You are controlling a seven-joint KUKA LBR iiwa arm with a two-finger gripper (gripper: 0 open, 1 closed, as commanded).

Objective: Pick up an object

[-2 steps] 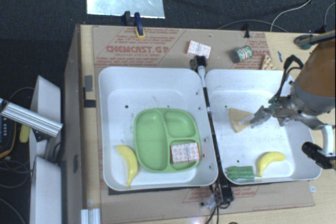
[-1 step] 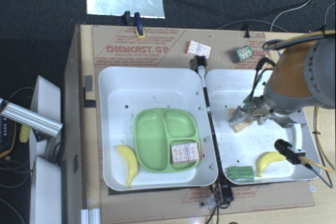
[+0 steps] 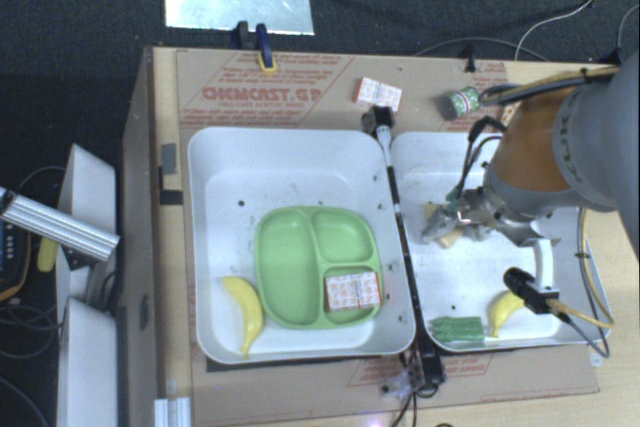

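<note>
1. The gripper [image 3: 438, 228] is seen low in the right bin [image 3: 440, 165], near that bin's left wall. It cannot be told if it is wide or narrow, because the arm is over it and the tip is small in the view.
2. A small tan thing [image 3: 449, 237] is seen right at the gripper tip, on the bin floor. This is judged to be the thing to pick. It cannot be told if it is touched or only close by.
3. The tip is best lined up right over the middle of the tan thing before any squeeze is made.
4. The gripper is best pushed down low enough that the thing is caught on both sides, not just nudged.
5. Care is needed near the bin wall. The thing could be pushed against it and slip out.
6. The squeeze is best made slowly, and the lift made straight up.
7. The banana [image 3: 503, 312] and the green block [image 3: 458, 330] lie at the front of the same bin, well apart from the tip, so they are not in the way.
8. The left bin [image 3: 250, 165] with its green plate [image 3: 300, 255] is not needed for this pick.
</note>
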